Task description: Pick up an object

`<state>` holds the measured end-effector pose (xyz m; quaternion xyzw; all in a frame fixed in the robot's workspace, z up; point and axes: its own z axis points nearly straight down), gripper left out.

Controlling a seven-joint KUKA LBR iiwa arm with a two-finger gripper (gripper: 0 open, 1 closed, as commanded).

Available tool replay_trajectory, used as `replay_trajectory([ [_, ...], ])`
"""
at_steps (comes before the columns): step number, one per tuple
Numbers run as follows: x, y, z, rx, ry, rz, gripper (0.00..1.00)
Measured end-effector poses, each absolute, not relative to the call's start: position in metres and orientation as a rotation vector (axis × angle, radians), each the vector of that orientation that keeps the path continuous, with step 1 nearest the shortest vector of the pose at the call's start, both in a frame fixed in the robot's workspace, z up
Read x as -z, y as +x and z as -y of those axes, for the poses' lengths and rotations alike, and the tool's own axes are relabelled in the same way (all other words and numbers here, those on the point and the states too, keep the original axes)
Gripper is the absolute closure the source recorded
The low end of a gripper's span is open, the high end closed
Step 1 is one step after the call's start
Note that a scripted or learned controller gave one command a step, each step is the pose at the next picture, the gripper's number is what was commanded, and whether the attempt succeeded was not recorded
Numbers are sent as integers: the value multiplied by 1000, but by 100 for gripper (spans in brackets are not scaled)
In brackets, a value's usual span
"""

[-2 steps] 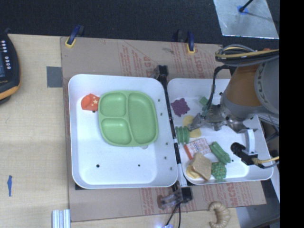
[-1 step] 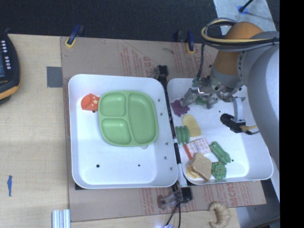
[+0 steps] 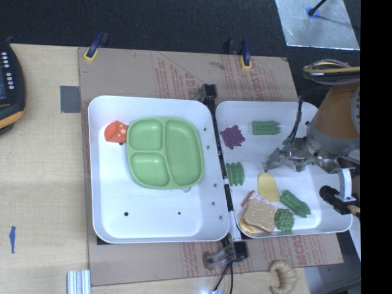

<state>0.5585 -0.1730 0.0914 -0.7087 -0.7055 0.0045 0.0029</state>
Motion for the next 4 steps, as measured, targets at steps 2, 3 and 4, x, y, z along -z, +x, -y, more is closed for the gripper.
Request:
replay_trajectory([
  [2, -93, 659, 136, 1, -2217, 2230, 0],
  [3, -210, 611, 18, 14, -2205, 2239, 0],
  [4, -191, 509, 52, -15, -2215, 2214, 0],
])
